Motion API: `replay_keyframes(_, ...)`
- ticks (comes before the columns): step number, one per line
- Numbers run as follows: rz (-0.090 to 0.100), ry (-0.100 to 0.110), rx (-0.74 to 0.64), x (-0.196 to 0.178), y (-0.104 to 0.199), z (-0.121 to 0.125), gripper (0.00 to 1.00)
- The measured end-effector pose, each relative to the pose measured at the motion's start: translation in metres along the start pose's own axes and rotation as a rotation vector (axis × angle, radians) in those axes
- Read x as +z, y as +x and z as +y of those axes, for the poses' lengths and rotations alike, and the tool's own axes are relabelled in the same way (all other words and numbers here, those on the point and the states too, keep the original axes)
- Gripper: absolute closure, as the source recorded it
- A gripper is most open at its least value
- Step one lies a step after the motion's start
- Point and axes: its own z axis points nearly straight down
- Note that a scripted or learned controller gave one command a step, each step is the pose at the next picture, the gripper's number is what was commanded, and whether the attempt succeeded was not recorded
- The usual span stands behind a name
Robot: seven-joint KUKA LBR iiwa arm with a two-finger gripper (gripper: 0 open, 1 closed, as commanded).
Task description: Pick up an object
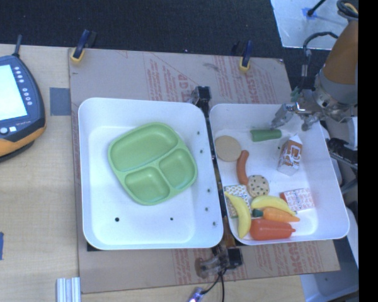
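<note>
Up at the far right of the bench, the arm point(341, 55) leans over the right bin point(327, 168), its orange band cut off by the frame edge so that little of the arm itself can be made out. Its gripper point(294, 114) hangs above the bin's far wall, fingers spread apart with nothing between them.

Taking the right bin as the landmark: just inside its far wall, below the gripper and slightly toward the left bin, lies a small green block point(265, 134). Beside it, nearer the bin's right wall, stands a small brown-and-white carton point(290, 154), its print too blurred to read. A tan round disc point(227, 148) sits against the bin's left wall, with a sausage point(242, 167) just beside it. Toward the bin's near wall is a crowded heap: a cookie point(258, 185), a checked cracker point(235, 192) partly covered by a banana point(241, 212), a second banana point(271, 203), a carrot point(277, 215), a red pepper-like piece point(271, 230) and a red-printed packet point(298, 199). These overlap, so their edges are hard to separate.

Left of the right bin, touching it, is the left bin point(94, 168), holding a green divided plate point(152, 162). Far beyond that, a handheld control pendant point(9, 109) is cut off by the frame.
</note>
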Motion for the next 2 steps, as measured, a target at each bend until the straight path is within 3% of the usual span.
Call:
replay_keyframes(1,0.001,0.003,-0.003,-0.013,0.090,-0.005,0.00)
replay_keyframes(2,-0.001,-0.006,0.000,0.048,0.107,-0.051,0.00)
